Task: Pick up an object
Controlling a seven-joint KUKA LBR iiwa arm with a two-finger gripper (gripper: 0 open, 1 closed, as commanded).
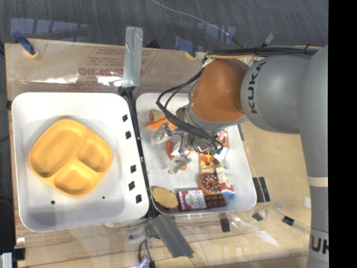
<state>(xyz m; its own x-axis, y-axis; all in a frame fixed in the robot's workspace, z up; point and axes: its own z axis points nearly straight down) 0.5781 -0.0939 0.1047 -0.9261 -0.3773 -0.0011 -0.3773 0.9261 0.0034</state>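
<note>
My gripper point(172, 147) hangs low over the right bin point(245, 172), near its left-middle, under the orange wrist band point(218, 91). Its two metal fingers point(163, 132) stand apart, so it is open. A small orange-red piece point(170, 148) lies between them on the bin floor, and nothing is lifted. An orange wedge point(157, 124) and a small brown piece point(152, 116) lie just beyond the upper finger. A chocolate donut point(210, 182), a yellow toy slice point(208, 160) and a white-and-blue carton point(225, 178) lie to the gripper's right.
A round tan biscuit point(163, 197) and a dark red wrapped bar point(196, 199) lie along the right bin's front wall. The left bin point(33, 216) holds a yellow divided plate point(70, 157). Black cables point(167, 96) loop from the wrist.
</note>
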